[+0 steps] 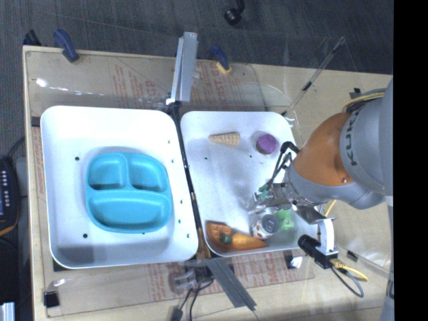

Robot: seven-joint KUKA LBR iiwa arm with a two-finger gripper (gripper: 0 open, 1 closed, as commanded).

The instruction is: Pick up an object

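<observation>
Below, a pale wooden bench (100, 79) stands on dark grey carpet (100, 12) and carries two shallow white bins. A blue divided plastic tray (127, 192) lies in the left bin (60, 132). The right bin (221, 172) holds a tan cone-shaped piece (225, 138), a small purple round object (267, 143) and an orange carrot-like toy (234, 239) along its near wall. The end effector (271, 209) hangs over the near right corner amid small green and silver items too cluttered to identify; its grip cannot be told.
</observation>
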